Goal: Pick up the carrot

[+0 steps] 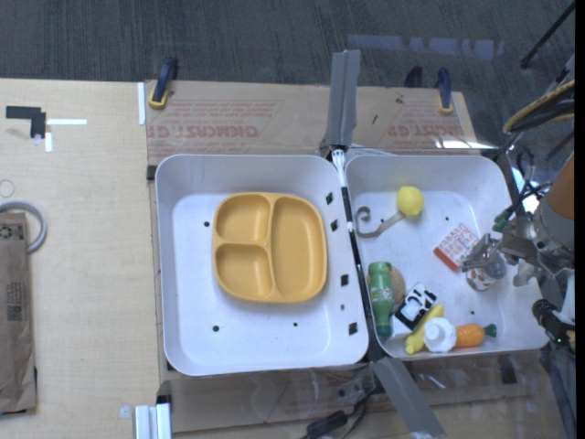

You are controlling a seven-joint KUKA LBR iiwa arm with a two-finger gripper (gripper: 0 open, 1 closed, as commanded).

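Two white bins side by side on the bench. Left bin (183, 273): one yellow divided plate (271, 247), three compartments, nothing on it. Right bin (430, 176): yellow lemon (410, 200) toward the far side, with a grey curled hook-shaped piece (370, 223) to its left; red-and-white packet (455, 245) right of centre; green bottle (379, 295) along the left wall; black-and-white item (418, 303) beside the bottle; yellow banana (424, 330) and white rounded piece (440, 336) near the front wall. Carrot (470, 335): orange, lying flat at the near right of the right bin, just right of the white piece, touching or nearly so. Gripper (484, 265): over the right side of the right bin, farther back than the carrot, well apart from it; finger state cannot tell. Progress: none evident; carrot unlifted, approach, descent, closing and lift all remaining, in judgement.
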